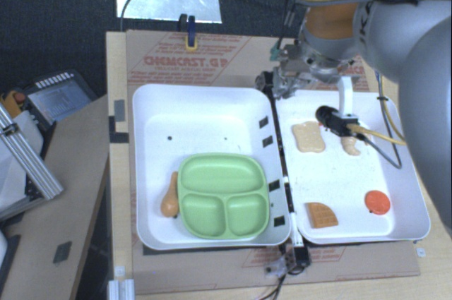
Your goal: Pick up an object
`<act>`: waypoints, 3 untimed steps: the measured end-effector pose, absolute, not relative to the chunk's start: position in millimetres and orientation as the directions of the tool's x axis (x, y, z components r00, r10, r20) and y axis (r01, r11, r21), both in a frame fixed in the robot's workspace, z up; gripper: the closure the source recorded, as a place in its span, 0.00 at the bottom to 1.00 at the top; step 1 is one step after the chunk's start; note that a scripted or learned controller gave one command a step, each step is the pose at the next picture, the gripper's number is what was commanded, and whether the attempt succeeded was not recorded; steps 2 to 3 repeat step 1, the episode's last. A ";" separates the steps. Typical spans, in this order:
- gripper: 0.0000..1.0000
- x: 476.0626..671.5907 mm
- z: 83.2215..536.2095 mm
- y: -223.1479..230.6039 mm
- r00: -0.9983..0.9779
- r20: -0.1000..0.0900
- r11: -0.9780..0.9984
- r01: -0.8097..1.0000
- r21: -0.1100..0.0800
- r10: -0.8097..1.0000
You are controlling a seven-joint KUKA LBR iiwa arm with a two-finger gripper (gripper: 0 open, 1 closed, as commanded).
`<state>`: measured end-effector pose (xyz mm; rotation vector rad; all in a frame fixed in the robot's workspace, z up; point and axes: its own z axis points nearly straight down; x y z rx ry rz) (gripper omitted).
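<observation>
My gripper (284,87) hangs over the far left corner of the right bin (409,221), close to the divider between the bins. A pale tan slice (308,136) lies in that bin just in front of the gripper. Right of the slice sits a small pale piece (350,146). Toward the front right rests an orange-red round piece (377,202), and a brown toast-like piece (320,214) lies at the front left. Nothing shows under the gripper.
The left bin (152,115) holds a green divided plate (222,194) at its front, with a tan drumstick-shaped piece (170,197) beside the plate's left edge. The grey arm crosses the top right above the right bin.
</observation>
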<state>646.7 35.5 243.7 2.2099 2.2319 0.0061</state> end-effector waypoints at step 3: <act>1.00 637.2 241.9 91.6 -0.010 0.002 0.010 1.000 0.001 1.000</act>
